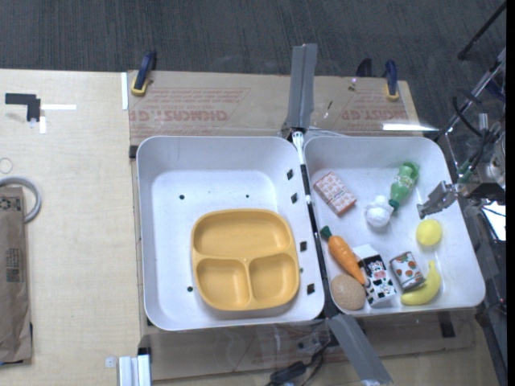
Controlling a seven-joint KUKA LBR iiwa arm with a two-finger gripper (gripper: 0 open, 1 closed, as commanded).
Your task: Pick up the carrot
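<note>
Tool point(433, 201) sits at the right rim of the right bin point(467, 240), low over the bin's edge, above the lemon point(429, 232); whether it is wide or narrow cannot be told from this angle. Nothing shows between its tips.

Carrot point(341, 252) lies in the right bin near the left wall, green top pointing up-left, orange tip down-right. Its tip touches or nearly touches the black-and-white carton point(375, 278); a round tan cookie point(348, 293) lies just below it. Carrot and tool are well apart, on opposite sides of the bin.

Other contents of the right bin: pink patterned box point(334, 193), white ball point(377, 214), green bottle point(401, 184), small red-labelled can point(407, 271), banana point(424, 289).

Left bin point(161, 215) holds a yellow divided plate point(244, 258), three compartments.
</note>
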